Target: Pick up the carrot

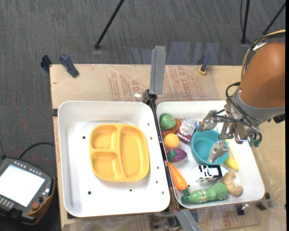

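Observation:
The carrot (177,176) is orange with a green stem end. It lies along the left wall of the right bin (254,177), near the front, pointing toward the front corner. My gripper (211,139) hangs over the teal bowl (202,148) in the middle of that bin, up and to the right of the carrot and well apart from it. Its fingers are spread open with nothing between them. The grey arm with its orange band (264,76) comes in from the right.
Around the carrot lie a purple eggplant (177,154), an orange fruit (171,141), a green fruit (167,121), a snack packet (187,130), a banana (231,160), a green bottle (201,195) and a beige piece (232,183). The left bin holds a yellow divided plate (119,152).

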{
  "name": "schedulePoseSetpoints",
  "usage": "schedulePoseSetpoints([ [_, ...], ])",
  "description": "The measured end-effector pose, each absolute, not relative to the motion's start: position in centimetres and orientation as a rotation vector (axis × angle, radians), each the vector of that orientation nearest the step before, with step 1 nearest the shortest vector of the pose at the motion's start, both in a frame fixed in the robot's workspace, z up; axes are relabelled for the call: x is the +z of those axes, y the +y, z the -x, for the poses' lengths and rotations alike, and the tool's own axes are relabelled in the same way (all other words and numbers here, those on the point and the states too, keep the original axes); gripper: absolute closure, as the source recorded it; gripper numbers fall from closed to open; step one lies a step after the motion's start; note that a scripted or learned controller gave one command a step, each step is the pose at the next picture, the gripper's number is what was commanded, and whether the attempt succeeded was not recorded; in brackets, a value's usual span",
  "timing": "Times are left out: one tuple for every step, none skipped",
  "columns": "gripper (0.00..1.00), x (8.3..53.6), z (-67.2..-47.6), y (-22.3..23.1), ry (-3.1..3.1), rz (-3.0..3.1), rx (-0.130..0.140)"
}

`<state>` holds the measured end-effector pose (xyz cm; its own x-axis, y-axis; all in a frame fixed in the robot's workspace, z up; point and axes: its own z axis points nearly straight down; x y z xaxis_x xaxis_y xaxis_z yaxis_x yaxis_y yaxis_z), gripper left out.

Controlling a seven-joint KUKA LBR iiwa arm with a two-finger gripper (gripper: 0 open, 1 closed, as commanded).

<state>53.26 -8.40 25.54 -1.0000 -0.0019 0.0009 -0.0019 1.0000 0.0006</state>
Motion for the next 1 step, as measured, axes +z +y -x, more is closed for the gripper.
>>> schedulePoseSetpoints([
  [0.0,18.39,-51.35,-5.26,-3.13,-0.159,-0.005],
])
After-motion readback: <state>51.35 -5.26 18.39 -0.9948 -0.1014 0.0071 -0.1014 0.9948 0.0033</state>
